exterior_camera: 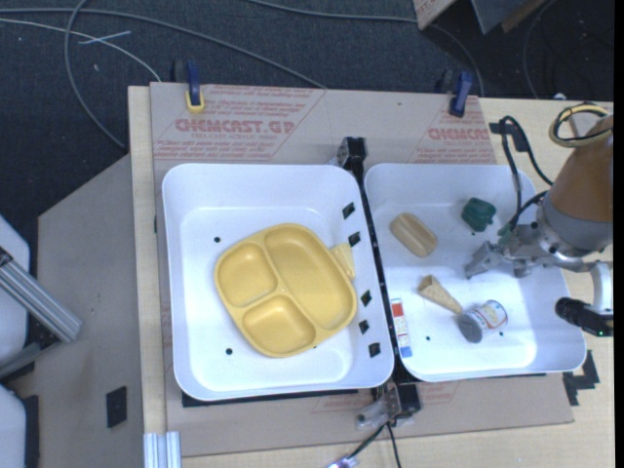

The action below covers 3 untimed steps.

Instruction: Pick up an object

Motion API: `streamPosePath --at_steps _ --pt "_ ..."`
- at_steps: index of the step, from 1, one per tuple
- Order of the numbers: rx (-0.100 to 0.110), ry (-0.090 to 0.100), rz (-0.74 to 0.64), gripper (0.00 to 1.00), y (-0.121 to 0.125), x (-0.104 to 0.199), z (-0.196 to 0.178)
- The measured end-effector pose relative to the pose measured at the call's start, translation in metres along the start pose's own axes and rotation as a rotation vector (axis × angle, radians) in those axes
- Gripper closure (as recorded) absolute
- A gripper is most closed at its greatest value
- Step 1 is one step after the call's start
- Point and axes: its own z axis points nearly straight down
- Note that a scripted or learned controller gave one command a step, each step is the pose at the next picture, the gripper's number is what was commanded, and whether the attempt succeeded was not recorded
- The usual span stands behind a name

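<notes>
— Any object lifted so far?

— Not yet, judging from the scene. Gripper (pixel 485 259) low inside the right bin (pixel 546 357), jaws seemingly spread with nothing between them, though small and hard to read.

— And the candidates, relative to that gripper?

— Green object (pixel 478 213) just above it in the view. Tan bread-like piece (pixel 413 234) to its left, near. Cone-shaped piece (pixel 440 294) below-left, near. Small can (pixel 480 319) right below, close but apart. Yellow divided tray (pixel 284 289) well apart, in the left bin (pixel 190 261).

— Remaining work?

— Nearly everything: choosing one piece, closing on it, raising it clear of the bin. Can or green object probably the shortest reach.
</notes>
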Motion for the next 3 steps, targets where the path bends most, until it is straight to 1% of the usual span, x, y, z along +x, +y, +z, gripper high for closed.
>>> streamPosePath --at_steps 1,2,3 --pt "-0.004 -0.002 -0.001 1.00 0.001 0.000 -0.013" --pt "-0.012 -0.006 -0.001 1.00 0.002 0.002 -0.077" --pt "-0.013 -0.006 -0.002 1.00 0.006 0.003 -0.143"
